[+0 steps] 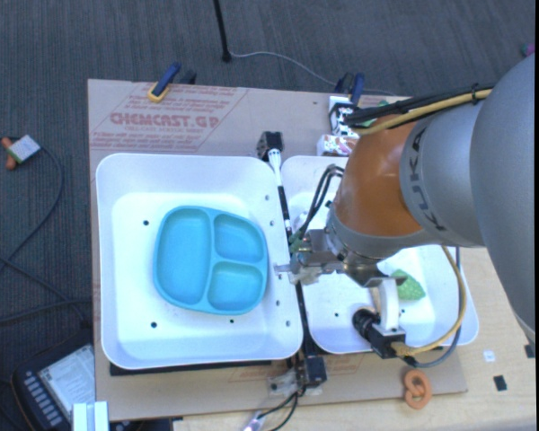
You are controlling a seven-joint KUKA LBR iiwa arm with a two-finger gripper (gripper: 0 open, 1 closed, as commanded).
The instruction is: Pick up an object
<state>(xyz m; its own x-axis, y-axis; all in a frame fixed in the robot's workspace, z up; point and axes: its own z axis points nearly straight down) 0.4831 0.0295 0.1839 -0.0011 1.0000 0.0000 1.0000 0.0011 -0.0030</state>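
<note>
I see 2 shallow white bins side by side on a brown board (162, 119) printed with red lettering. The left bin (117, 241) and the right bin (328, 335) touch along a black divider. A blue clamp (164, 80) grips the board's top edge, an orange ring (417, 388) lies near its bottom right, and a black cable (223, 25) crosses the grey carpet.
</note>
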